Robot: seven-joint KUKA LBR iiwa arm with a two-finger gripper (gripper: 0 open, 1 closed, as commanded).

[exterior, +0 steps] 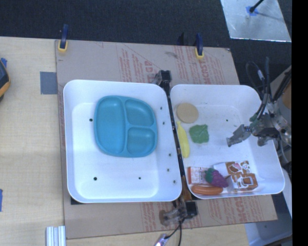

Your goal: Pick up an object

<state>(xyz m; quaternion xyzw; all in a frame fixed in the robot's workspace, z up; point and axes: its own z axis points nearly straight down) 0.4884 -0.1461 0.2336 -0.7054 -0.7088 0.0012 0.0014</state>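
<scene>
My gripper hangs over the right side of the right bin, open, with nothing between its fingers. Its left finger points down and left. To its left lie a green leafy toy, a tan round cookie and a yellow banana along the bin's left wall. Nearer the front edge sit a printed packet, purple grapes, a red and white carton and a hot dog.
The left bin holds a blue divided plate. Both bins rest on a cardboard sheet clamped to the wooden bench. Cables run beside the arm at the right.
</scene>
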